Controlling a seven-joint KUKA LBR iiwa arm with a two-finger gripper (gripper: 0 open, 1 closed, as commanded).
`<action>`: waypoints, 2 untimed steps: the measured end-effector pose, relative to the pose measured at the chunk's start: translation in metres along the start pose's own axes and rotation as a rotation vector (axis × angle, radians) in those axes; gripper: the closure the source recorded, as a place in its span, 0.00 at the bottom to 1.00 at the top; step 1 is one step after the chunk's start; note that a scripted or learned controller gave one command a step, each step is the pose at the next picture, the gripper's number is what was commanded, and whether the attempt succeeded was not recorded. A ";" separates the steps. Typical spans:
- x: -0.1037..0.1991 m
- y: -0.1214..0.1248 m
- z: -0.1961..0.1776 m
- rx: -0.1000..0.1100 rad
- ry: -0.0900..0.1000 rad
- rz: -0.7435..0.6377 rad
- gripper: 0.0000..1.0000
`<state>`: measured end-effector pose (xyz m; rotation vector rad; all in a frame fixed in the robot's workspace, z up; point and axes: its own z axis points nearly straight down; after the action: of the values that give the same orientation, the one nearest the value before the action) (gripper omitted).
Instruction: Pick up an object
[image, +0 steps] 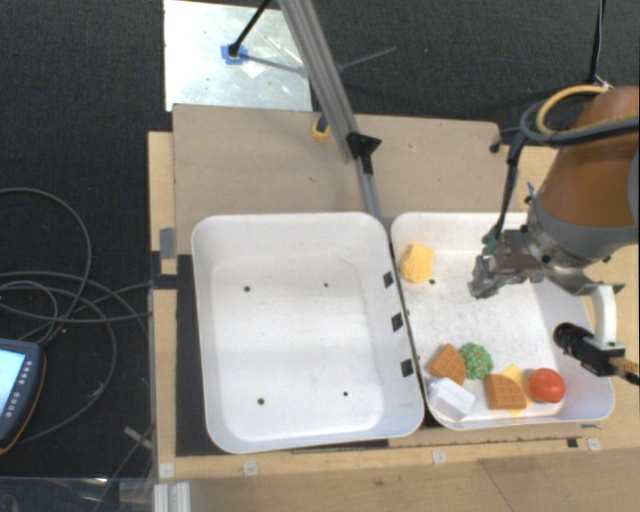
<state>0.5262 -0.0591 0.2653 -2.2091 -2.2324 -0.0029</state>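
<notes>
Six items sit in rt bin (600, 405), mostly at 6 o'clock. Tool (484, 285) hovers w/ yellow block (417, 263) at its 9; can't tell tool's state.

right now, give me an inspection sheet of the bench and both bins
surface: tan bench bearing a left white bin and a right white bin.
job's things: in the right bin, yellow wedge near the top; along the bottom, orange wedge, green knobbly ball, white block, orange waffle piece, red ball.
clutter: nothing seen.
grippers: grey gripper above the right bin, nothing seen between its fingers.
cables: black cables on the floor, left.
surroundings: dark carpet, handheld screen, grey pole.
</notes>
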 end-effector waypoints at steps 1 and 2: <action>0.051 0.003 -0.004 -0.002 0.000 -0.001 1.00; 0.110 0.004 0.013 0.001 0.001 -0.001 1.00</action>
<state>0.5286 0.0512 0.2524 -2.2070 -2.2327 -0.0020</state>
